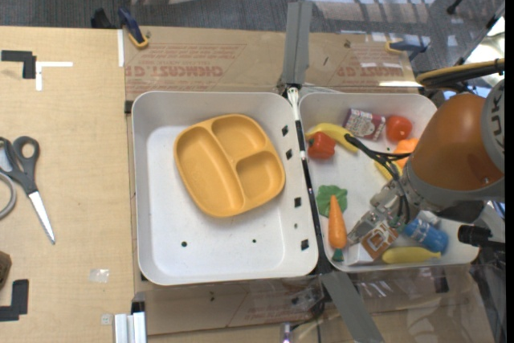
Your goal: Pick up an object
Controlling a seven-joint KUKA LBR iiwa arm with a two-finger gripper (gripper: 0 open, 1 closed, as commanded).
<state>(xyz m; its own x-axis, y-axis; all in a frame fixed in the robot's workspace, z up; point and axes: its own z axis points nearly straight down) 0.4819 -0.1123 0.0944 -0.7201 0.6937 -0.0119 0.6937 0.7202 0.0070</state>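
Observation:
The right bin (365,102) holds several toy foods: a carrot (336,227), a green leafy piece (330,198), a red pepper (321,145), a banana (333,129), a tomato (398,127), a purple-red packet (363,124), a blue bottle (426,236) and a yellow piece (410,255). My gripper (377,224) is down in this bin at its front, just right of the carrot and over a small brown item (376,241). The orange-banded wrist (454,149) hides part of the bin's right side.
The left bin (152,197) holds a yellow divided plate (229,163). Scissors (28,181) lie on the wooden bench at far left. A metal divider (301,165) runs between the bins. Cardboard lies behind both bins.

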